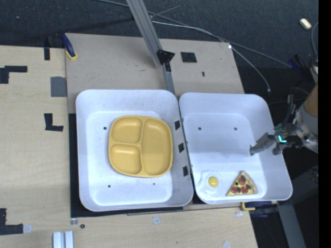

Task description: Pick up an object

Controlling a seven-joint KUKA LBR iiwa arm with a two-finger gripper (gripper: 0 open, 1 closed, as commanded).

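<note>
A pale wooden bench (31, 154) with dark tape marks bears two shallow white bins; the left bin (93, 190) holds a yellow three-compartment plastic plate (140, 146); the right bin (227, 112) holds a toy fried egg (211, 182) and a toy pizza slice (243, 185) near its front wall; the grey gripper (261, 146) hangs over the right bin's right side, apart from both toys; whether it is open cannot be told; dark floor with cables lies behind.

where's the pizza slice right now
The pizza slice lies in the right bin's near right corner, just right of the fried egg.
</note>
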